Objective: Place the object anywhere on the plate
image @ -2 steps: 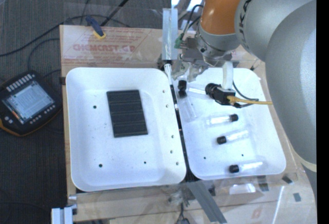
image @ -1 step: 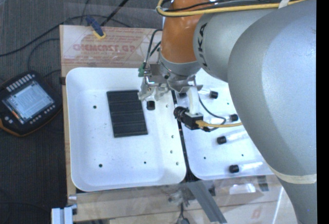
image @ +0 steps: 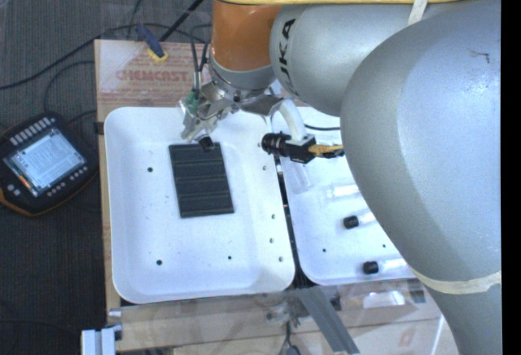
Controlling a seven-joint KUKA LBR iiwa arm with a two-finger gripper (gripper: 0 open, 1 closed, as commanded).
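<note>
Fingers (image: 190, 127) are too small and too tangled with the wrist hardware to read from up here, so parted or clamped: cannot tell. Gripper (image: 199, 132) hangs low over the far end of the left bin (image: 130, 207), right at the far short edge of the plate (image: 201, 182), a black ribbed rectangle lying flat mid-bin, slightly skewed. Small black bit (image: 206, 144) sits just under the gripper tip, touching or overlapping the plate's far edge. It is likely the object, but whether it rests on the plate or hangs off the gripper, cannot tell. The low pose over that edge makes sense for a set-down: the task says anywhere on the plate, so the edge nearest the tip will do, no need to centre. Judgement: placing step, at or close to release. Risk: the bit is right at the plate's rim, so a small offset leaves it half on the bin floor, and the ribs could let it tip or roll. Right bin (image: 326, 256) holds two capped pieces (image: 351, 222), clear with black ends, well apart from the plate, not involved. Pendant (image: 45, 159) lies on the floor left of the bench.
</note>
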